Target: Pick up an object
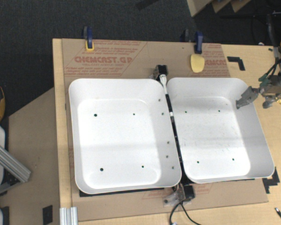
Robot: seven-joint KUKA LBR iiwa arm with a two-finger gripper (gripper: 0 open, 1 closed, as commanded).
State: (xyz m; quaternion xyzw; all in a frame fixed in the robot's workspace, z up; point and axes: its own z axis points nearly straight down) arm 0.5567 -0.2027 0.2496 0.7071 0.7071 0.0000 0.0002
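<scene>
My gripper [257,101] hangs over the right rim of the right white bin [253,125], near its far right corner. Its two grey fingers [246,99] stand apart, open, with nothing between them. A small pale yellow piece [197,63] lies on the cardboard just behind the right bin, under a blue clamp [198,41]. The left white bin [79,125] sits beside the right one, well away from the gripper.
Both bins rest on a brown cardboard sheet [107,57] clamped at the back by a second blue clamp [88,35]. A black bracket [161,72] and a thin rod run between the bins. Cables [178,200] trail at the front.
</scene>
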